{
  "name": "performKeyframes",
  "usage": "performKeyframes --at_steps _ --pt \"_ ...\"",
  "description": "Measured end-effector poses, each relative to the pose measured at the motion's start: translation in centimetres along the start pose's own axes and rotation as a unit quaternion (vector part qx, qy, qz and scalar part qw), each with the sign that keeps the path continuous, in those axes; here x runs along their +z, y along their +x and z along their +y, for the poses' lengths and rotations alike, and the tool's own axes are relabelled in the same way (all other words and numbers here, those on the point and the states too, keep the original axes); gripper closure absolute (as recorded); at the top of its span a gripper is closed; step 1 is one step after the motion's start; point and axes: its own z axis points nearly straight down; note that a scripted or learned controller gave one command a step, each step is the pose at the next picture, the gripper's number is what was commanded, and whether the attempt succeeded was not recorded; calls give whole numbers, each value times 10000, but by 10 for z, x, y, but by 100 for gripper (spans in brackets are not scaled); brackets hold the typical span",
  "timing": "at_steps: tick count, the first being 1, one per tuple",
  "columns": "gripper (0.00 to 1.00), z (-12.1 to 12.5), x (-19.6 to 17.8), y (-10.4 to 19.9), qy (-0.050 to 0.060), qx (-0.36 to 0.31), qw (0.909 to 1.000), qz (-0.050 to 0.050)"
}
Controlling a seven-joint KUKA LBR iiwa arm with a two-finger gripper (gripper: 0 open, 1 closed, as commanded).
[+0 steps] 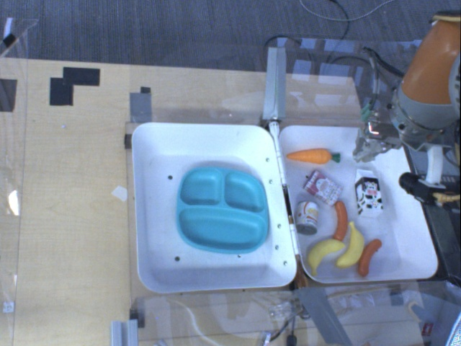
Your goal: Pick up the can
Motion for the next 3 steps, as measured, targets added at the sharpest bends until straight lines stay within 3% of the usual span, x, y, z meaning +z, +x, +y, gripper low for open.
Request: performKeyframes --at_steps 1,2,3 --pt "100 2 -11 1 -25 -34 10000 -4" --pt "0 2 -11 1 -24 -36 10000 -6" --pt "0 23 -21 -30 -1 308 9995 -3"
